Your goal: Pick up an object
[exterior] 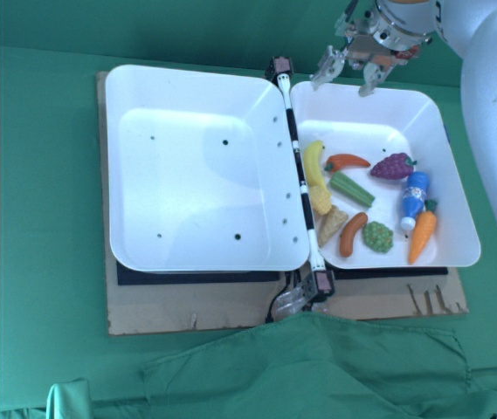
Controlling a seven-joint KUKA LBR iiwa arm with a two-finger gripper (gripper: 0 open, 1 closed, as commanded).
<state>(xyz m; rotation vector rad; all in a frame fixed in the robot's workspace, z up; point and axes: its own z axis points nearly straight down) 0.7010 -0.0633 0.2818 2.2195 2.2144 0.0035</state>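
The gripper (349, 70) hangs above the right bin's (459, 225) far edge, fingers spread wide, holding nothing. A banana (314, 163), carrot (422, 234) and bottle (413, 197) lie near the bin's front edge.

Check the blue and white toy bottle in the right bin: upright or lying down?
Lying down. The blue and white toy bottle lies flat on the floor of the right white bin, between the purple toy grapes and the orange toy carrot.
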